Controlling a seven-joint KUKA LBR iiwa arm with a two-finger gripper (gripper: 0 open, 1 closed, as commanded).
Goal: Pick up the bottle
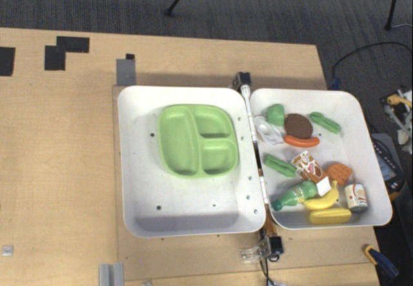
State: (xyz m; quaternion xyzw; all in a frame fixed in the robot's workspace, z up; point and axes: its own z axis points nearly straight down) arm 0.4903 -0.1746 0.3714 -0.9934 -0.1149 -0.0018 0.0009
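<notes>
Nearby, green bottle (292, 197) beside banana (322, 199) in right bin (377, 178) (labels unreadable; claw's state impossible to tell).

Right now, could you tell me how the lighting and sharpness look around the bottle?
Camera view: soft, even light; the green bottle shows no harsh glare. The left white bin is bright with shading along its near wall. Small toys beside the yellow banana look slightly blurred, their edges merging.

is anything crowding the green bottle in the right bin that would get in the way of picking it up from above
Nothing lies on top of the green bottle, so it is open from above. Its sides are crowded, though: the yellow banana lies against its lower right, and a red and white packet sits just above it. The right bin wall is close below.
</notes>
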